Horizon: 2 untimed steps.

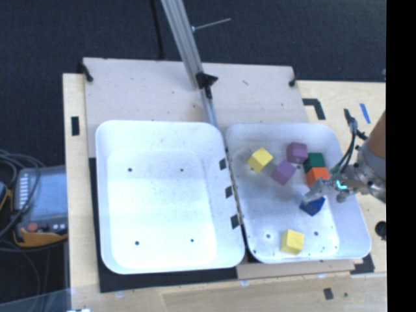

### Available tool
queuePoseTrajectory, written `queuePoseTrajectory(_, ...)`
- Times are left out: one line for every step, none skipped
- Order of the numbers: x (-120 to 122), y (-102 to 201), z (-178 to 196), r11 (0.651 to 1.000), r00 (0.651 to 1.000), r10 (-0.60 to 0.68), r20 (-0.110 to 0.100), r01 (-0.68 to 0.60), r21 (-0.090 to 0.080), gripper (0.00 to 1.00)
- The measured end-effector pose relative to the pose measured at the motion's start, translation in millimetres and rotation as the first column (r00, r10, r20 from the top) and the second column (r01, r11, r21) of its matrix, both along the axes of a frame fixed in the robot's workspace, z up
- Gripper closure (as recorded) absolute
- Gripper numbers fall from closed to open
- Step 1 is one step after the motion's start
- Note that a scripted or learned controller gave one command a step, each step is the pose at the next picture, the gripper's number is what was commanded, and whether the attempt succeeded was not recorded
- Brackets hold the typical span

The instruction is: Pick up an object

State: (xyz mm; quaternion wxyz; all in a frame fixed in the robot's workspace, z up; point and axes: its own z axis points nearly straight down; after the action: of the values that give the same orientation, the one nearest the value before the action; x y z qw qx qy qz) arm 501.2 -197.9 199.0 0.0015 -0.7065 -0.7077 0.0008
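well, down in the right bin (260,142) a blue block (312,206) lies toward the right side, tilted, just below an orange block (317,175). the end effector (330,188) hovers right by it, reaching in from the right over the bin's right wall, its tip just above and beside the blue block; whether it touches the block or how far its jaws are parted i cannot tell from where i stand. a green block (316,160) sits touching the orange one from above, and two purple blocks (297,152) (283,172) lie just left of those. a yellow block (260,159) rests further left, near the bin's middle, and another yellow block (292,241) sits well apart near the bottom edge. the left bin (162,197) lies beside it on the table (331,285), their walls touching.
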Motion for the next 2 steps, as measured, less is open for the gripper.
queuePoseTrajectory(1.1, 0.0, 2.1, 1.000, 1.000, -0.002, 0.005, 0.002, -0.001, 0.00)
queuePoseTrajectory(-0.6, -4.5, -60.5, 1.000, 1.000, -0.003, -0.001, 0.003, -0.001, 0.00)
